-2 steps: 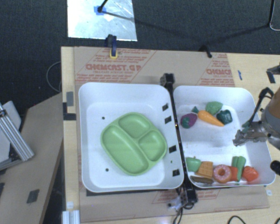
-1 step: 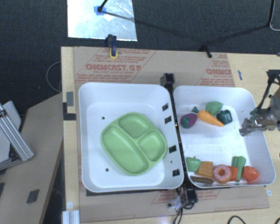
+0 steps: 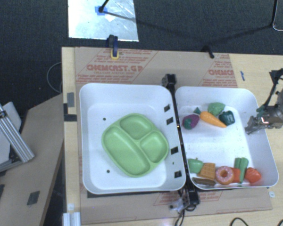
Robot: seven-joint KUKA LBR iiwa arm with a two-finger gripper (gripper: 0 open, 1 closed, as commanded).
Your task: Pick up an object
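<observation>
The bench [image 3: 146, 62] carries two white bins side by side, joined at a black hinge strip down the middle. The left bin [image 3: 94, 107] holds a green plate [image 3: 134, 145] with three compartments, lying flat near its centre. The right bin [image 3: 254, 140] holds toy food in two clusters. Toward its far side a carrot [image 3: 212, 119] lies slantwise, with a purple eggplant [image 3: 190, 121] just beside its left end, a green vegetable [image 3: 216, 108] touching it above, and a dark green pepper [image 3: 228, 117] at its right end. Along the near wall sit a green apple [image 3: 195, 165], a brown waffle [image 3: 208, 171], a pink doughnut [image 3: 224, 174], a green pod [image 3: 241, 164] and a red tomato [image 3: 253, 175], all packed close in a row. The pincer [image 3: 254, 125] hangs over the right rim of the right bin, well apart from both clusters, with nothing visible between its tips; whether it is released or clenched cannot be told at this angle. A sheet of clear film [image 3: 104, 13] lies on the dark floor beyond the bench.
</observation>
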